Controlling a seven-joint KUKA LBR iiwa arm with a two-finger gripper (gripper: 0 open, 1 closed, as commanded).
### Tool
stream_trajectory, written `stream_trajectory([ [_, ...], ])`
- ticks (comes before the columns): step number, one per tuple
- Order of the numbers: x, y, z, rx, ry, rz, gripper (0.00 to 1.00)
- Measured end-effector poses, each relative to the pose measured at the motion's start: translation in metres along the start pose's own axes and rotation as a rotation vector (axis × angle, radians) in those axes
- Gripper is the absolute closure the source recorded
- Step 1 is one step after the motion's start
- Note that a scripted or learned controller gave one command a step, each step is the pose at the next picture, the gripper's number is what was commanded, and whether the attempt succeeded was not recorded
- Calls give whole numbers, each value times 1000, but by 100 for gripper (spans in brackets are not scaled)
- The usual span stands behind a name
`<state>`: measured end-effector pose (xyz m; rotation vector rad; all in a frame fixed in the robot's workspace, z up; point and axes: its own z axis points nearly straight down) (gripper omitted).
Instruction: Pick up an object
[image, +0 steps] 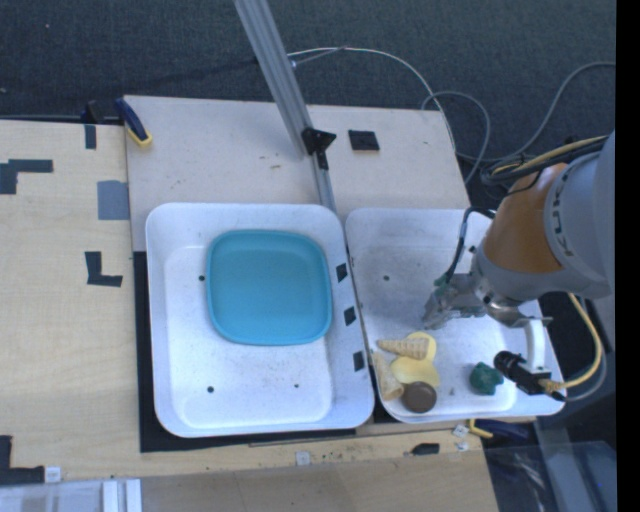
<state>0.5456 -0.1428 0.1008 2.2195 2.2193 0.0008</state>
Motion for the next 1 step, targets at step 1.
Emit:
stream_trajectory([
  [1, -1, -6, -45, 0, 1, -1, 100],
])
